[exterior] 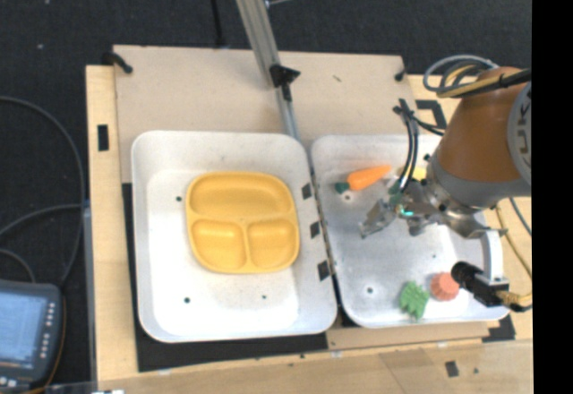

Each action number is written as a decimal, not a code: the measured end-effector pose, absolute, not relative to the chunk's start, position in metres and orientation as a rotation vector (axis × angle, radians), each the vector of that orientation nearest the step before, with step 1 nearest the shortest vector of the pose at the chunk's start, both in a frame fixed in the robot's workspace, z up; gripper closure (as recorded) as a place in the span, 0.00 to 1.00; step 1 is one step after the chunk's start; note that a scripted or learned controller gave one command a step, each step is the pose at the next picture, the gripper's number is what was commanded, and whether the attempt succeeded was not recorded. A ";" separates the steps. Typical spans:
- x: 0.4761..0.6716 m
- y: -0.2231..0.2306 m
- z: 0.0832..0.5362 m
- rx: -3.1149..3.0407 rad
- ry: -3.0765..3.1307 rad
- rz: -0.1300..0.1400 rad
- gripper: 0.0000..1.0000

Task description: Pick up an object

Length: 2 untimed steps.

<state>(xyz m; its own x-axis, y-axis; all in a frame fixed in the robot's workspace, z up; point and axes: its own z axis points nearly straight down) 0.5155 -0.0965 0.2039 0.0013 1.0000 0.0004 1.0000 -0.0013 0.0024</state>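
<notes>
Camera view, from my remote seat: nearest me, by the right bin's (358,294) front edge, I see a small green object (413,298) just beside a reddish round one (443,286), both too small to identify. Open white floor lies behind them toward the bin's middle. Over that middle hangs the gripper (387,215); its fingers are a dark blur against the wrist, so I cannot tell whether they are parted or closed, and I see nothing between them. The arm (483,146) hides the bin's right side. Near the far edge lies an orange carrot-like object (369,176), apart from the gripper. The left bin (161,294) carries a yellow divided tray (243,220) with bare margins all round.
</notes>
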 end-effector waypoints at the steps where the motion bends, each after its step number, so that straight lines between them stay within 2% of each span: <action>1: 0.522 -0.098 0.159 2.224 2.220 -0.004 0.00; 2: 0.521 -0.099 0.107 2.225 2.222 -0.006 0.00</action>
